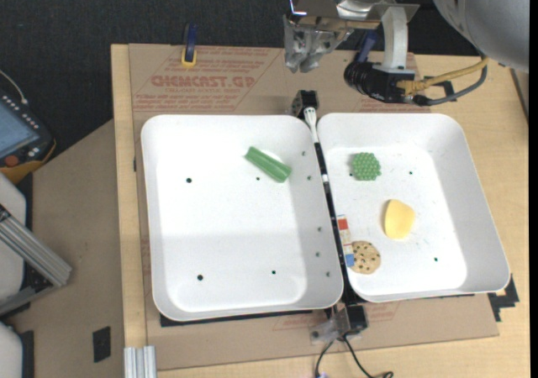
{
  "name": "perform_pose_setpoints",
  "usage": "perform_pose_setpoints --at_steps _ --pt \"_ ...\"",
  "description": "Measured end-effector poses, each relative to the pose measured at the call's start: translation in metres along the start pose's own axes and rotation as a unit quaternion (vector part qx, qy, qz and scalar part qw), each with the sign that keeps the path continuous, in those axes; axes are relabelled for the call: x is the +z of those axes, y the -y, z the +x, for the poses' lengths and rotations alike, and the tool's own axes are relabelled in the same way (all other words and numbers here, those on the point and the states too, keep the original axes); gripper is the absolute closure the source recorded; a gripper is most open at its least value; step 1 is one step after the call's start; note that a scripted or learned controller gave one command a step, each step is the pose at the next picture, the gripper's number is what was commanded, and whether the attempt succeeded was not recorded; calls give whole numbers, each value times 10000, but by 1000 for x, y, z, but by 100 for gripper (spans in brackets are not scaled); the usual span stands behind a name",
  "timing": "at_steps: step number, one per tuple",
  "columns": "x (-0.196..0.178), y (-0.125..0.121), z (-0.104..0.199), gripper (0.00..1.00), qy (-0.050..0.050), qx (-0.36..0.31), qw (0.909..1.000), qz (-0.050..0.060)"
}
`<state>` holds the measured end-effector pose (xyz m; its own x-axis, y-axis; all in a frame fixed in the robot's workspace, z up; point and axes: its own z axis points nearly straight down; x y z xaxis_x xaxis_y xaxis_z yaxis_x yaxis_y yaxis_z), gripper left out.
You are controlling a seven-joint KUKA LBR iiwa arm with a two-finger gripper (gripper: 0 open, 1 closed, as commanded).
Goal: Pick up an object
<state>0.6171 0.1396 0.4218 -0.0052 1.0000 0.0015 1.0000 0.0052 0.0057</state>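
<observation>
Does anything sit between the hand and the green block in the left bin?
Nothing visible does. The hand hangs above the bench behind the bins' far rims, and the green block lies alone on the left bin's floor, apart from the walls, with open space between them.

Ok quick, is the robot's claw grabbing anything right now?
Gripper: up above the far edge of the bins, nothing between its fingers; open or shut cannot be told.

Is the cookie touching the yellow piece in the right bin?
Apart. The camera view shows bare white bin floor between the cookie and the yellow piece above it.
</observation>
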Motion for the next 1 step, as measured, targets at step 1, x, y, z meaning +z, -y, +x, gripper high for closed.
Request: perform_pose_setpoints --at_steps 1 --pt "11 -14 91 100 -9 -20 10000 13"
